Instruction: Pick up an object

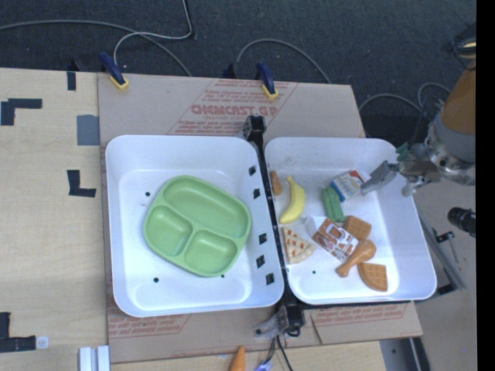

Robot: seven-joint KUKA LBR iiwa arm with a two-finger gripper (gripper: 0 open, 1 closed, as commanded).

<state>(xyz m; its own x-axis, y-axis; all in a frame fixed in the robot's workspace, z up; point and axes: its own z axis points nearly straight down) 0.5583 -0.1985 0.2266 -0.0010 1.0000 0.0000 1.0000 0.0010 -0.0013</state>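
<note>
- over the right bin's point(402, 230) far right corner the hand point(380, 178) is seen, reaching in from the right; whether it is open or closed cannot be told, and nothing is seen gripped.
- just left of the hand, a small blue and white packet point(347, 184) is lying beside a green object point(332, 205).
- a banana point(293, 200) is placed near the bin's left wall, with a pizza slice point(295, 245) below it.
- a brown wrapped snack point(334, 238), a chicken drumstick point(355, 258) and two orange toast-like pieces point(373, 276) are gathered toward the near right.
- a green divided plate point(196, 224) is held by the left bin point(128, 207).
- both bins are carried on cardboard point(224, 107) laid on the bench point(39, 207).
</note>
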